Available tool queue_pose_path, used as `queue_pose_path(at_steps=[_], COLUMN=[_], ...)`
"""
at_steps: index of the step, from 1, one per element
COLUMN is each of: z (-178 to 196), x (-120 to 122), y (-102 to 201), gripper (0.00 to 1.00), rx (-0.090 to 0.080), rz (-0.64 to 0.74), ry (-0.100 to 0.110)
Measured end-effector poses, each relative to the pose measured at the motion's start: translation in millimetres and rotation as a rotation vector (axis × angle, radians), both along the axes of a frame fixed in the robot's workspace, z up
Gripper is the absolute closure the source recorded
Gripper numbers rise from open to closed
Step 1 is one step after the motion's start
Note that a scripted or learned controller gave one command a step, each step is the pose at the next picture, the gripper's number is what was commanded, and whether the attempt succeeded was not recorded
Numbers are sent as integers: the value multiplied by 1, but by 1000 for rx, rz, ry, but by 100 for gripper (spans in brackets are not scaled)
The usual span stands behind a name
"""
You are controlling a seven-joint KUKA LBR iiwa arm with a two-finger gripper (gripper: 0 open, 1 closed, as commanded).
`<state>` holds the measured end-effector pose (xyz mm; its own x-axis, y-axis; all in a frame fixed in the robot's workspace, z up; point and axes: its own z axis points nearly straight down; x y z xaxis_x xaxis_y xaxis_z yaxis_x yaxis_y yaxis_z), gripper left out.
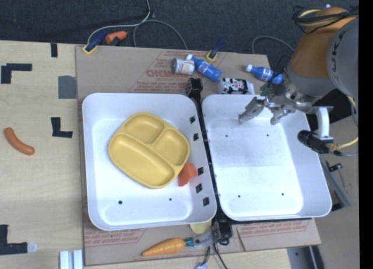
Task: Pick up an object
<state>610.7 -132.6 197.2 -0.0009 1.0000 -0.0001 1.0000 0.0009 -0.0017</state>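
Note:
A yellow divided plate lies in the left bin, with a small orange-red piece touching its lower right edge. My gripper hangs over the far part of the right bin, open, its two grey fingers spread with nothing between them. The arm's orange band rises at the upper right.
Behind the bins lie blue-and-white bottles, a small printed pack and another blue bottle. A toy carrot lies in front of the bins, and a toy sausage sits on the bench at far left. Black clips line the bins' shared wall.

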Motion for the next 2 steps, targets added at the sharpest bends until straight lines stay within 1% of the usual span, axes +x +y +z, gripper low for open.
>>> queue_pose_path(at_steps=[1,2], z=[-117,-111], x=[-32,33], y=[35,38], gripper=[0,0], rx=[-3,-1], rz=[1,2], ry=[-3,-7])
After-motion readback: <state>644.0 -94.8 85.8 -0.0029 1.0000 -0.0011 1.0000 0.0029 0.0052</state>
